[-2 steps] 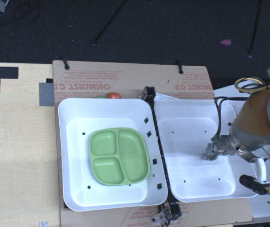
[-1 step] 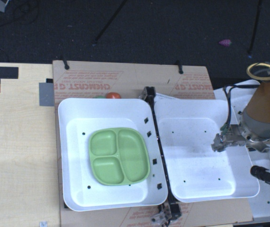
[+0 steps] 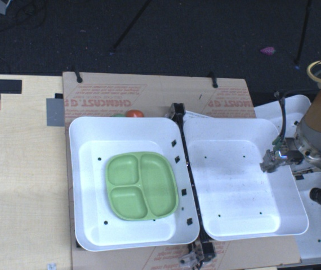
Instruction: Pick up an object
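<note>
A green plate (image 3: 142,185) with three compartments lies flat in the left bin (image 3: 87,151). My gripper (image 3: 271,162) hangs at the right edge of the right bin (image 3: 233,218), far from the plate. The arm comes in from the right behind it. The gripper looks small and blurred here.
A small red-orange object (image 3: 134,114) and a green bit beside it lie on the cardboard behind the left bin. A black divider (image 3: 186,173) with clips runs between the two bins. Light wood bench surface spreads to the left.
</note>
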Robot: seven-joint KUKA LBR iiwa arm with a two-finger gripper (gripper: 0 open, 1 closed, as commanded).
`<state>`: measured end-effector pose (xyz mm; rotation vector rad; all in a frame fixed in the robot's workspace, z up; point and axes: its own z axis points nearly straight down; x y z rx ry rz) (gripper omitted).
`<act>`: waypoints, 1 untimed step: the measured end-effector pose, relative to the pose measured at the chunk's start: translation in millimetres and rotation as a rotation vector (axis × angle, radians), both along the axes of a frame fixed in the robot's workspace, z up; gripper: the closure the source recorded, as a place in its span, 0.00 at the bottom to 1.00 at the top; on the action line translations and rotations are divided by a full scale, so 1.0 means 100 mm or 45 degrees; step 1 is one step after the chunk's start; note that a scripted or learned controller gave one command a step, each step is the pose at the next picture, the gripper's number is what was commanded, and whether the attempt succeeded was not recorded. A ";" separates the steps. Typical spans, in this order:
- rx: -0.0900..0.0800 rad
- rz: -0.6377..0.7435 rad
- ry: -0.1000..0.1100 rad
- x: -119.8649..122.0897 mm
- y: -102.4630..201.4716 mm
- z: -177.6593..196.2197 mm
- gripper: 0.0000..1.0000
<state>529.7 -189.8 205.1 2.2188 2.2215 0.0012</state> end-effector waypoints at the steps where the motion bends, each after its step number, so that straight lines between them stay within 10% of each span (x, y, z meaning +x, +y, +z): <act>1: 0.000 0.001 -0.002 0.01 -0.01 0.53 1.00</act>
